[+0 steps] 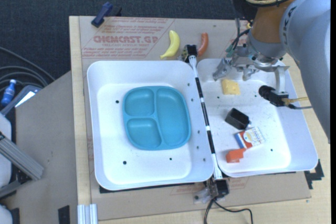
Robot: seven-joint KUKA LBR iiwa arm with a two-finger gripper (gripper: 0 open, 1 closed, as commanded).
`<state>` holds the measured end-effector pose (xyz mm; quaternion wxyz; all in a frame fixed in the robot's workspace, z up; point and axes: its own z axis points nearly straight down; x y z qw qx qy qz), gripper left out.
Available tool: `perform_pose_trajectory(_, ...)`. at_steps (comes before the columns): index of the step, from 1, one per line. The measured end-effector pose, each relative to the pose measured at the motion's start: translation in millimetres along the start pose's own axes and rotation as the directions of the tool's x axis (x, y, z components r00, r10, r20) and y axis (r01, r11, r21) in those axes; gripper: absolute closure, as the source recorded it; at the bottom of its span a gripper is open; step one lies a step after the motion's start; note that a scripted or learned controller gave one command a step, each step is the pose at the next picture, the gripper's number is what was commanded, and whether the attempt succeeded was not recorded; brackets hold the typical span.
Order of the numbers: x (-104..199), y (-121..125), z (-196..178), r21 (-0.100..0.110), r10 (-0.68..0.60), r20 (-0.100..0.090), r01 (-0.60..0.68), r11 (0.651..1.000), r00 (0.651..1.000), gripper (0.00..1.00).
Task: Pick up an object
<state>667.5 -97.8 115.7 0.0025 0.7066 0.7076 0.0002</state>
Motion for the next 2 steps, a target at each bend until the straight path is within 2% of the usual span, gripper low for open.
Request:
perform_pose_trajectory(1,-16,-2,31,0.008,0.002,-0.003,-0.002,1.0,1.0,0.0)
perform_pose_trajectory(2,-16,1,17,-0.003,0.001,-0.002,-0.001,1.0,1.0,1.0)
